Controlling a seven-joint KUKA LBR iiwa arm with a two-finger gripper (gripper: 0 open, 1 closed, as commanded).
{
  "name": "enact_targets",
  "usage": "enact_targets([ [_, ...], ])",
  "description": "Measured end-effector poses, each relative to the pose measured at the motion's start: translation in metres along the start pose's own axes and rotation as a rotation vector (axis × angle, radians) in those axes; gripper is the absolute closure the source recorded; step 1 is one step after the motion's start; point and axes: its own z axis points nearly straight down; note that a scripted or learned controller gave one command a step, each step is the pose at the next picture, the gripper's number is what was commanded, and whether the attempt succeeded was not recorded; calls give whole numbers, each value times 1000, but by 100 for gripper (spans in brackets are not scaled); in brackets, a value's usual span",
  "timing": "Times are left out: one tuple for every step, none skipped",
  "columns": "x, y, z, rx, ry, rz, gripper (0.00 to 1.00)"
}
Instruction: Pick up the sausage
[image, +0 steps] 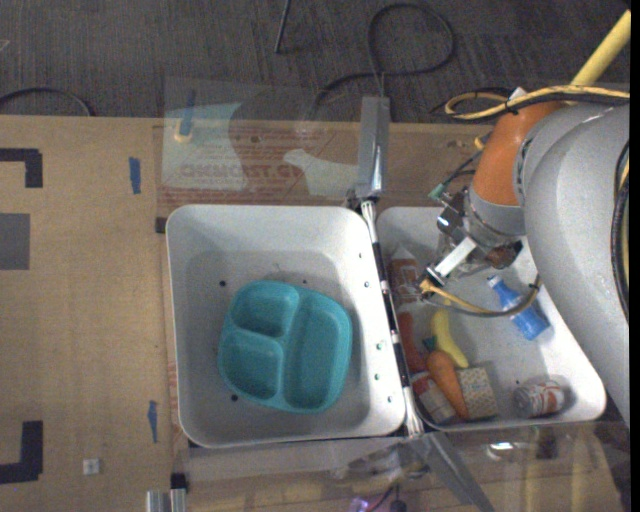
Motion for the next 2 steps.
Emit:
enact_targets([
  [60,-78,-96,7,-3,206,100],
  [109,-83,-160,5,-1,639,100],
])
